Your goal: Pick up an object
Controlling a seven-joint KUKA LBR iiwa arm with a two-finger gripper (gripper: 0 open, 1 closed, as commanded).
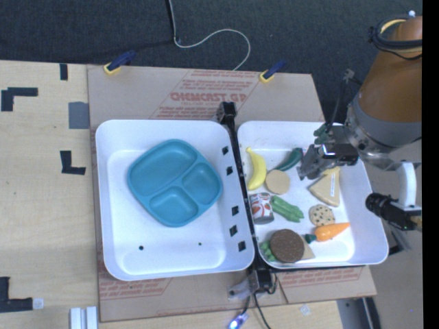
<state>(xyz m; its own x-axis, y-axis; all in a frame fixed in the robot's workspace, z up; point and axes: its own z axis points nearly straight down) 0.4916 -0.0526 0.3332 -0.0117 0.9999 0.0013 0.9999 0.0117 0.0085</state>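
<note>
Jaws on my gripper (317,162): can't tell open/shut, hovering over right bin (363,256) w/ cheese wedge (328,187) just below-right, long axis running away from me toward bin's front.

Claw (317,162) low — arm from right

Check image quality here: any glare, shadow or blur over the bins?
Camera view: even, soft lighting; white bins bright but not blown out; faint shadow under the blue plate; slightly soft overall; small items like the can lack detail; gripper dark and hard to resolve.
</note>
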